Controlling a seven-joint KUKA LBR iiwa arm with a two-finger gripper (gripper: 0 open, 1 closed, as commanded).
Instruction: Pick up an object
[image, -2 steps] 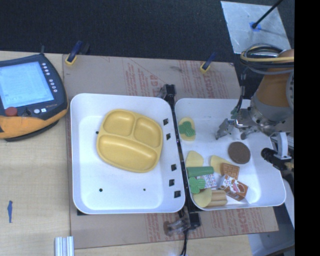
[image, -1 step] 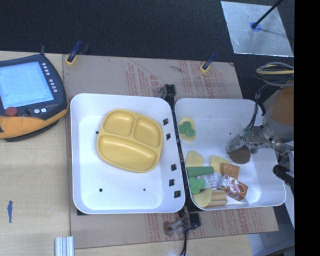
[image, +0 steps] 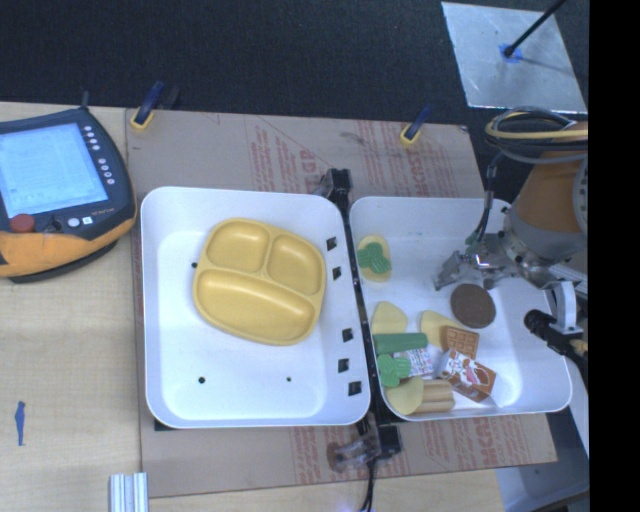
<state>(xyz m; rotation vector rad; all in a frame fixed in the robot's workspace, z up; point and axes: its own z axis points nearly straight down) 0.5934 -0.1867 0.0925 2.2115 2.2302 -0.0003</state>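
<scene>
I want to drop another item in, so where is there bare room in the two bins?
In the left bin, a bare floor strip runs below the yellow divided tray. In the right bin, the top strip above the green-and-yellow toy is free. Its lower half is crowded: brown disc, toy food pile, arm.

teach pendant (image: 55, 190) beside bins (image: 160, 400)

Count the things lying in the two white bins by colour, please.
Yellow: 5, the divided tray and four pieces, one
Green: 3, one
Brown: 1, the disc
Orange cracker: 1
Red-brown packet: 1
Total: 11
</scene>
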